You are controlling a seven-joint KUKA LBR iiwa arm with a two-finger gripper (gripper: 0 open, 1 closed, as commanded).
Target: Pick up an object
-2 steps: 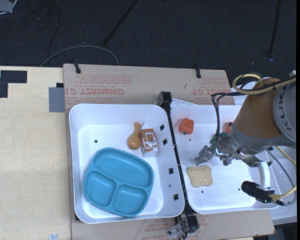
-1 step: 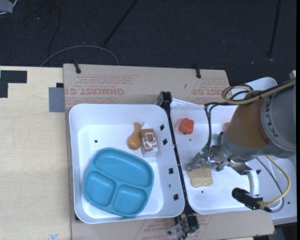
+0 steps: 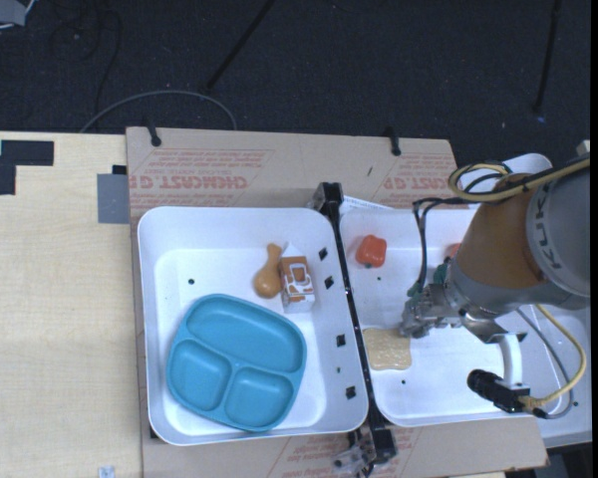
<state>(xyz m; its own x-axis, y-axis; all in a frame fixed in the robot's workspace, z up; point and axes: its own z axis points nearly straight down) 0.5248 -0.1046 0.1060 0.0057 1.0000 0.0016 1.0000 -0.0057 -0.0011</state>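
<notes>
the tool (image 3: 416, 323) hangs low in the right bin (image 3: 429, 406), grip state unclear; a tan sponge-like block (image 3: 388, 350) lies just beside it, an orange piece (image 3: 371, 251) further off.

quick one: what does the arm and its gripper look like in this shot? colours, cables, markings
The arm is a thick grey cylinder with a broad orange band and dark lettering on the grey shell. Black and yellow cables loop over it and trail below. The gripper is a small dark metal unit. A black handle-like piece sticks out underneath.
</notes>
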